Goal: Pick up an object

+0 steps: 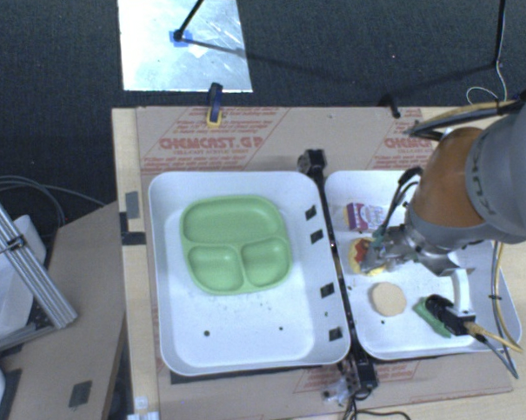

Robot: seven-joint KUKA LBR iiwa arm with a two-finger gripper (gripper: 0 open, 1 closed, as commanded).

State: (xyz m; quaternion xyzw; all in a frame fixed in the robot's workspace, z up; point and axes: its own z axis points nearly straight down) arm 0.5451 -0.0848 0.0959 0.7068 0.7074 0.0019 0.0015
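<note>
In the right bin (478, 348), my gripper (380, 254) is down low at the left side, over a red and yellow item (360, 251) that it partly hides. A purple and white packet (364, 214) lies just behind it. In front of the gripper sits a round tan disc (389, 298), apart from it. A green object (427, 315) rests further right, near the bin's front. The grey arm with its orange band (449, 184) covers the bin's right part.
The left bin (177, 339) holds a pale green divided tray (237, 242). A black divider (330, 245) runs between the two bins. Both bins sit on a cardboard-covered bench (234, 136).
</note>
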